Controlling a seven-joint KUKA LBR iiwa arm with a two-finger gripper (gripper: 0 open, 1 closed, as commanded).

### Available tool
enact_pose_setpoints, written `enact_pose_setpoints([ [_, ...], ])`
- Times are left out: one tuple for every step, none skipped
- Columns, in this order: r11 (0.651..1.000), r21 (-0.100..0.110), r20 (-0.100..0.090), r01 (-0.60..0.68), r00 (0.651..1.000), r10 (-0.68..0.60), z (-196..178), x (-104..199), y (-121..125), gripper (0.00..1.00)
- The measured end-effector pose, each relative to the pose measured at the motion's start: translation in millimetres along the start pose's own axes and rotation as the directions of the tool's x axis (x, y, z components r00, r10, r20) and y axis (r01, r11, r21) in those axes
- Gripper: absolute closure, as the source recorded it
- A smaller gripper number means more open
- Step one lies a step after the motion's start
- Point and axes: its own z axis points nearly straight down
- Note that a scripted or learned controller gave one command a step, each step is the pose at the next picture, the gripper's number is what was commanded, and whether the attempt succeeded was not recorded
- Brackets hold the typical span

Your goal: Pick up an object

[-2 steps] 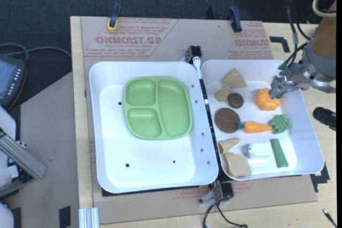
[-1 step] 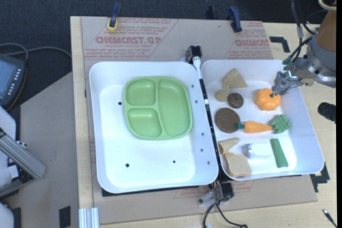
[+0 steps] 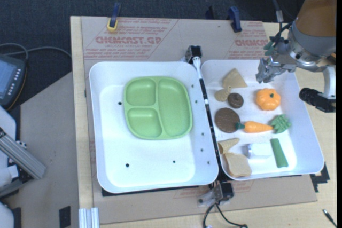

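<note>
The right bin [image 3: 307,133] holds several toy foods: an orange pumpkin [image 3: 267,99], a carrot [image 3: 258,126] with a green top [image 3: 280,123], a green bar [image 3: 278,152], a large brown disc [image 3: 227,119], a small brown round piece [image 3: 235,99], a tan wedge [image 3: 233,79], two tan bread-like pieces [image 3: 234,159] and a small clear piece [image 3: 255,152]. My gripper [image 3: 265,73] hangs over the bin's far part, just above and behind the pumpkin, to the right of the tan wedge. Nothing shows between its fingers.
The left bin [image 3: 107,157] holds a green divided plate [image 3: 158,107]. A black divider strip [image 3: 202,99] runs between the bins. Clamps [image 3: 113,17] sit at the board's far edge. A black part [image 3: 316,98] of the arm's mount juts over the right bin's rim.
</note>
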Motion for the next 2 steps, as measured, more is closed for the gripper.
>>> enact_pose_setpoints([
  [1.000, 0.002, 0.000, 0.000, 1.000, 0.000, 15.6, 50.5, 22.8, 1.00],
  [1.000, -0.001, -0.001, -0.001, 1.000, 0.001, 2.7, 89.8, 56.7, 1.00],
])
